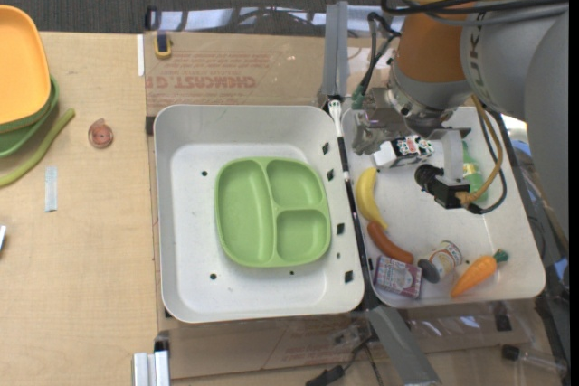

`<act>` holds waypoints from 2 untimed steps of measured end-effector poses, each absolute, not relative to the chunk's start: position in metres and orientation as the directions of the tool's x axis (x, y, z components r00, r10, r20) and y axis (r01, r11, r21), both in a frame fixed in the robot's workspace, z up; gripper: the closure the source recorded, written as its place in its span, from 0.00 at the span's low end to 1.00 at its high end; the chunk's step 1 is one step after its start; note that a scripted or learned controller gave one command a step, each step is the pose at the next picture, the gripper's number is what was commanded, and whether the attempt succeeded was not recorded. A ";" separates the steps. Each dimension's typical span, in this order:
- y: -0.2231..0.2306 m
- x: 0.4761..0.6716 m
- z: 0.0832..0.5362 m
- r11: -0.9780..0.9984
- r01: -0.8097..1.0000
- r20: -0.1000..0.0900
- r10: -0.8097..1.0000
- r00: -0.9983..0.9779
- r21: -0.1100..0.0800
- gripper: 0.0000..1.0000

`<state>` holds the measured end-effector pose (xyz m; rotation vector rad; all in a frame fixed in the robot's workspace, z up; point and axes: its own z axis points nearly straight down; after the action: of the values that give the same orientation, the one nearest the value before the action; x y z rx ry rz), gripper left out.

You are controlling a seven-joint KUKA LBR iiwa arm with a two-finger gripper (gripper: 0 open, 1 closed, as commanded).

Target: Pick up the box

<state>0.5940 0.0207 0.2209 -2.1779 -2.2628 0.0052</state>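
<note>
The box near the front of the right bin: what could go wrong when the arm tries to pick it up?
1. The box lies crowded between the sausage and a small jar; the pincer may knock or grab those instead.
2. It sits close to the bin's front wall, leaving little room to come down.

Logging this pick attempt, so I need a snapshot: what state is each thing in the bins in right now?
Green plate: flat, upright, in the left bin.
Banana: lying in the right bin.
Sausage: lying.
Box: lying flat, not gripped.
Carrot: lying.
Gripper: above the bin, away from the box.
</note>
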 end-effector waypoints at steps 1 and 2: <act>0.042 0.628 0.191 -0.127 0.992 -0.003 0.992 0.127 -0.002 1.00; -0.024 0.659 0.191 0.067 0.998 -0.003 0.998 -0.067 0.000 1.00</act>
<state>0.6588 -0.0238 0.1912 -2.1474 -2.2954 0.0033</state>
